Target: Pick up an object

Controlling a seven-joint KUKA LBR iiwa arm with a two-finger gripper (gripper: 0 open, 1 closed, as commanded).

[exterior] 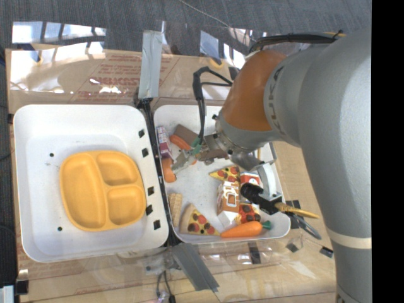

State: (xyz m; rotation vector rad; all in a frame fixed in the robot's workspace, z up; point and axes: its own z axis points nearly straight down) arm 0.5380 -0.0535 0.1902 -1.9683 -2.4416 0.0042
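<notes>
My gripper [187, 157] hangs low over the left part of the right bin [208, 115], with the arm reaching in from the right. Just above it lie an orange sausage-like piece [179, 142] and a brown block [186, 133]. Another orange piece [168, 171] lies just to its lower left, against the bin's left wall. A dark purple item [163, 141] rests by that wall too. I see nothing clearly held.
The right bin also holds a pizza slice [199, 222], a carrot [242, 230], a tan wafer [175, 202], a smaller pizza slice [224, 174] and a printed box [228, 199]. A yellow divided plate [101, 190] lies in the left bin [38, 125].
</notes>
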